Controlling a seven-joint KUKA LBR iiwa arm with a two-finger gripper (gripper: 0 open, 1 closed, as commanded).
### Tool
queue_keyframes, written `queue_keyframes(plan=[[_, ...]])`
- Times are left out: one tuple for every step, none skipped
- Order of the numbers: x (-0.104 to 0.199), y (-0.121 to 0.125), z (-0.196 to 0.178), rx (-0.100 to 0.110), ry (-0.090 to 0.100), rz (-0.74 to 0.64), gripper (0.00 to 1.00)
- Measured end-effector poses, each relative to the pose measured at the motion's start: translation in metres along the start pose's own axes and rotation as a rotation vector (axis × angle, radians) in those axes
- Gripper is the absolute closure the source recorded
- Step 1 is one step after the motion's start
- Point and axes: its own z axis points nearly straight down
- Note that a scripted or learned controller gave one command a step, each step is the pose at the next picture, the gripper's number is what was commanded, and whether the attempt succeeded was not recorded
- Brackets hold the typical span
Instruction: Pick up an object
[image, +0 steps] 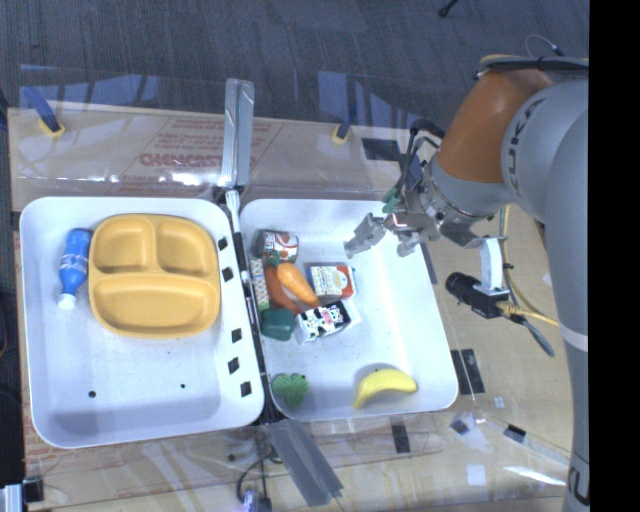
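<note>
Banana (385, 385) near right bin (440, 340) front edge: light, smooth, curved, grab mid-body across its width. Gripper (385, 235) hovers over back edge, fingers apparently spread, nothing between them, though blurry.

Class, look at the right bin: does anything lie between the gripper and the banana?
Nothing visible does. The gripper hangs over the right bin's upper right part, and the banana lies alone near its lower edge, with bare white floor between them. The clustered items sit further left.
</note>
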Motion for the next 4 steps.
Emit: queue_keyframes(plan=[[0.055, -0.011, 0.117, -0.007, -0.001, -0.171, 0.0], [0.054, -0.01, 0.107, -0.006, -0.002, -0.174, 1.0], [0.054, -0.01, 0.107, -0.007, -0.002, -0.175, 0.0], [0.055, -0.01, 0.097, -0.006, -0.002, -0.18, 1.0]])
